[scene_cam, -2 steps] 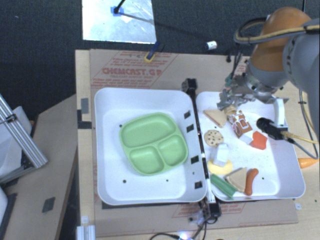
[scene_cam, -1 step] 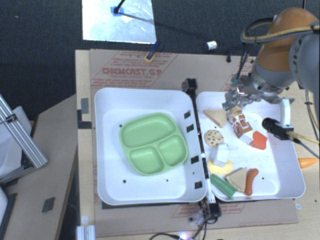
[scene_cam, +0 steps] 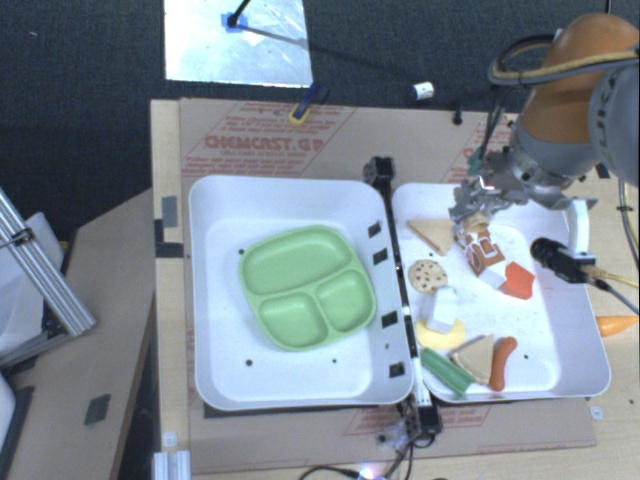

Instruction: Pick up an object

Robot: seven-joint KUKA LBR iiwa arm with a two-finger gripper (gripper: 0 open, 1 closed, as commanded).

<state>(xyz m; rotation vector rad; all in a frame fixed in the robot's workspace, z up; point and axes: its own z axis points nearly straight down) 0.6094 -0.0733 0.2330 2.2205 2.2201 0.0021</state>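
Carton toy (scene_cam: 483,254) in right bin (scene_cam: 585,363), hand (scene_cam: 472,211) just above it, finger spread unclear

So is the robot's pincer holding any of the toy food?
It cannot be told. The pincer hangs just above a small brown and white box in the right bin, but the picture doesn't show a grip.

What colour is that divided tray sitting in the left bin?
Light green. The divided tray shows plainly in the camera view, lying in the left bin.

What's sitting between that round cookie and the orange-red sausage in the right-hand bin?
In the camera view, a white block and a yellow banana-like piece lie between the cookie and the sausage, beside a bread wedge.
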